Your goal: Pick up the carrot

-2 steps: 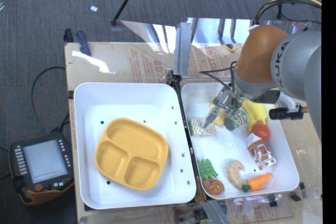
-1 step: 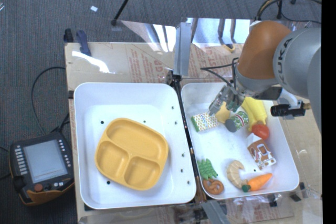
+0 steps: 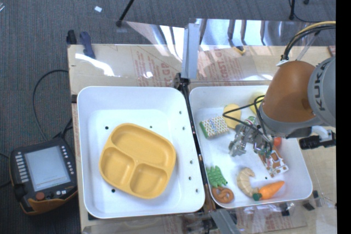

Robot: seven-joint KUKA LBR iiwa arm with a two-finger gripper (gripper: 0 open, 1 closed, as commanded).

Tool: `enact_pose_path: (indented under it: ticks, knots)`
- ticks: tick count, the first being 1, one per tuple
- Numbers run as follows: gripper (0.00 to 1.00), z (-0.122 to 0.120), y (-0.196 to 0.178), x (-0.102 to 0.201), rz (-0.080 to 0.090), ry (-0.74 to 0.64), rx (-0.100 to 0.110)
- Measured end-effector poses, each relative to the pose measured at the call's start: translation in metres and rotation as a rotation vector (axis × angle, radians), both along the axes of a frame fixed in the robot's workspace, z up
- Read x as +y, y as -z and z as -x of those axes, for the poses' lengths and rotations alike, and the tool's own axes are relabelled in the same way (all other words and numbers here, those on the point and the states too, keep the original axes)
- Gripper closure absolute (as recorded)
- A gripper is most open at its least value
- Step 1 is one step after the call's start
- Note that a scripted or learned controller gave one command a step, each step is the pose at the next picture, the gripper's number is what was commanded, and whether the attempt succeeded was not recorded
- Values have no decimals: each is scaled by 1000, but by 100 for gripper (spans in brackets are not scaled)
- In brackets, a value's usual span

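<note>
The arm (image 3: pixel 299 97) covers part of a yellow item (image 3: pixel 233 111); its gripper (image 3: pixel 249 142) fingers are too blurred to judge

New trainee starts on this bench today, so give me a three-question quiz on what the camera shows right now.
1. True or false: the orange toy carrot lies in the right white bin.
2. Which bin holds the yellow divided plastic tray? A left, B right.
3. Fill in: the arm's end effector hangs over the ___ bin.

Key: 1 true; 2 A; 3 right.
</note>
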State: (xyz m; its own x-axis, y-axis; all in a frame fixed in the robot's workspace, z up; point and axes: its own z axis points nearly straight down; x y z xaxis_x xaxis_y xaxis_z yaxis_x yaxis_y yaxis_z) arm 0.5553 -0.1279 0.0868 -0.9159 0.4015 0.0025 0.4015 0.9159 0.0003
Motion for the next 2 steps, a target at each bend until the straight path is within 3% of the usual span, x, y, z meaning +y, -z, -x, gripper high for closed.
enact_pose_path:
  ticks: [1,2]
  knots:
    - [100,69,0,-8,-1,-87,0]
    - [100,79,-1,-46,0,-385,-3]
